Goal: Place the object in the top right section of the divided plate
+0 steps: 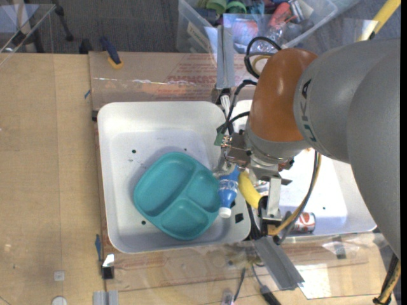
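Observation:
A teal divided plate (175,196) lies tilted in the left white bin (121,138), toward its front right corner. My gripper (249,182) hangs under the orange wrist band, over the wall between the two bins and just right of the plate's rim. A small blue bottle-like object with a white cap (227,196) sits at the plate's right edge, right below the gripper. A yellow object (249,192) shows beside it, close under the gripper. Whether either one is gripped is hidden by the wrist.
The right white bin (331,196) is mostly covered by the arm; a red and white can (306,221) lies near its front edge. A clear tub of mixed toys (254,5) stands behind the bins. A blue clamp (113,57) sits at the back left.

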Available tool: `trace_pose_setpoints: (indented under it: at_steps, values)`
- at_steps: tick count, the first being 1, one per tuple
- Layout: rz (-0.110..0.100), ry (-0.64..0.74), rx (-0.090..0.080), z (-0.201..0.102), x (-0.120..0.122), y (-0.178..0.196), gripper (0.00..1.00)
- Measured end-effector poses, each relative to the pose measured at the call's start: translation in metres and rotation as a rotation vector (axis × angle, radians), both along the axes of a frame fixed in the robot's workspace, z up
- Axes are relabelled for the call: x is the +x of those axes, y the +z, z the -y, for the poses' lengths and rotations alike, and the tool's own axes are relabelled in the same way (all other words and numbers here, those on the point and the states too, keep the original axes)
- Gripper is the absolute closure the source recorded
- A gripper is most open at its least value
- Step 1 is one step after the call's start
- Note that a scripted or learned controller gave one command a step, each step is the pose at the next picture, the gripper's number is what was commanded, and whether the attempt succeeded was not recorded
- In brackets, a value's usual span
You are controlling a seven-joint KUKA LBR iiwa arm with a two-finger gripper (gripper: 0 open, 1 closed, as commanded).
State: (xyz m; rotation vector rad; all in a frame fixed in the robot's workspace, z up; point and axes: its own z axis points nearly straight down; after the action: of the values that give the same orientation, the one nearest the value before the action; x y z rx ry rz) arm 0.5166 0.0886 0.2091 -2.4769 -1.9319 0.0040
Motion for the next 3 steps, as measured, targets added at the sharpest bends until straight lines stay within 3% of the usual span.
trace_pose_setpoints:
  at_steps: [1, 2, 3]
  values:
    - [-0.001, -0.081, 0.000, -0.063, -0.027, 0.030, 1.00]
    - [-0.004, 0.273, 0.001, -0.094, -0.038, 0.012, 1.00]
    - [0.000, 0.238, 0.001, -0.099, 0.029, -0.062, 1.00]
